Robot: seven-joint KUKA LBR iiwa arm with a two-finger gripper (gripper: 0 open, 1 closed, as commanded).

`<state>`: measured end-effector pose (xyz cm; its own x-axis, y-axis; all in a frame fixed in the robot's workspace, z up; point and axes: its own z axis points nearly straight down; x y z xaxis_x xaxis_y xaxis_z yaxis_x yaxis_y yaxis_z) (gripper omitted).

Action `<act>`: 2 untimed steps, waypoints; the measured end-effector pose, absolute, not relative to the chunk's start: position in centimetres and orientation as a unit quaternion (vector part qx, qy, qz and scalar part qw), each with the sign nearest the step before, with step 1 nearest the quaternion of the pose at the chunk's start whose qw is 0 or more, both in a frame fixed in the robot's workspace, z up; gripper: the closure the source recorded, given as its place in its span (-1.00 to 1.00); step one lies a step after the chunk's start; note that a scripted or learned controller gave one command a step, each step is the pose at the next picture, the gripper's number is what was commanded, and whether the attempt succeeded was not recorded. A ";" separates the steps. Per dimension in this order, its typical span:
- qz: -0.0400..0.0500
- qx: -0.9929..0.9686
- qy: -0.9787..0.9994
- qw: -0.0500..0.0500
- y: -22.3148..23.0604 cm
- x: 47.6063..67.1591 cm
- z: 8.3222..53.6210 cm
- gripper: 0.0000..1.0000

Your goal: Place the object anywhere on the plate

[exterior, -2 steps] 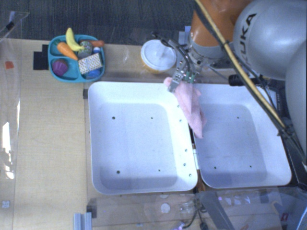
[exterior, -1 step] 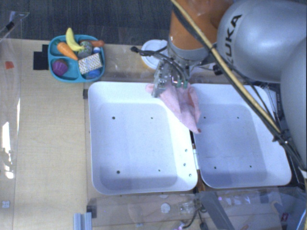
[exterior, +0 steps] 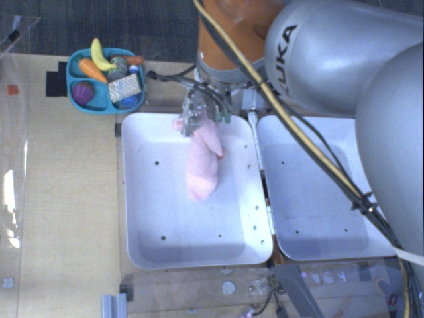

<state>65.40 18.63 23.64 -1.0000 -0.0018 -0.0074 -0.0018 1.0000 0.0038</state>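
Note:
A pale pink soft toy (exterior: 202,167) stretches over the back half of the left white bin (exterior: 152,237). Its upper end sits between the fingers of my gripper (exterior: 201,119), which is shut on it at the bin's back rim. A small pink bit pokes out to the left of the fingers. The blue divided plate (exterior: 73,79) lies on the bench beyond the bin's back left corner, to the left of the gripper. It carries a toy banana (exterior: 101,55), a carrot (exterior: 91,69), a purple piece (exterior: 83,93) and a speckled block (exterior: 124,87).
The right white bin (exterior: 318,204) sits beside the left one, partly under my arm. Cables (exterior: 291,131) run from the wrist across it. A clear panel edge (exterior: 16,177) stands at the far left of the wooden bench.

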 end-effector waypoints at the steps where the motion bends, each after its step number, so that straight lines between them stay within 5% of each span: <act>1: 0.002 -0.002 1.000 0.004 23.4 66.3 22.6 1.00; 2: 0.002 -0.002 1.000 0.004 23.4 66.3 22.7 -1.00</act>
